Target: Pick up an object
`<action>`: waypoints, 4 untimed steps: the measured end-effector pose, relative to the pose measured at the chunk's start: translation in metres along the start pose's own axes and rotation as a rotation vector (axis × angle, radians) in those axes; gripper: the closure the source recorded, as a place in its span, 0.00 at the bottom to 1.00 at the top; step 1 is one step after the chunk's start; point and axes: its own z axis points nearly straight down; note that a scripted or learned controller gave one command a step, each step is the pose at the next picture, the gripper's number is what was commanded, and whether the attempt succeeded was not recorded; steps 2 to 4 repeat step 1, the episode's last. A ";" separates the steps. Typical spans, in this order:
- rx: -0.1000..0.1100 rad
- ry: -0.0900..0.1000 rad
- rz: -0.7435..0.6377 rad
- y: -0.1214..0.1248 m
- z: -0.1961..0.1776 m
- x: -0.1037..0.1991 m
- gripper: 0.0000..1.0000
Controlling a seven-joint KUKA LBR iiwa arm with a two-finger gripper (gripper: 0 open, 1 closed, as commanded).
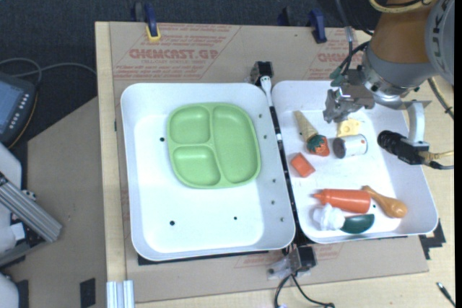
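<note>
Right bin (426, 209), near edge: orange bottle (345, 199) lying flat, brown drumstick (386, 203) at its right end, white-and-green lump (341, 220) just below. Middle: orange block (302, 165), tomato-like piece (317, 146), small can (351, 146), cone (307, 125), yellow wedge (350, 128). Gripper (337, 109) hangs over the far part, between cone and wedge, nothing in it; open or closed, can't tell. Likely target is cone or wedge. Suggest centring on one piece before descending: they're crowded. Left bin (144, 220) has the green tray (214, 144).
</note>
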 end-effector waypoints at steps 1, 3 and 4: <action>-0.003 -0.001 -0.001 0.004 0.002 -0.001 1.00; -0.003 -0.001 -0.001 0.004 0.002 -0.001 1.00; -0.003 -0.001 -0.001 0.004 0.002 -0.001 1.00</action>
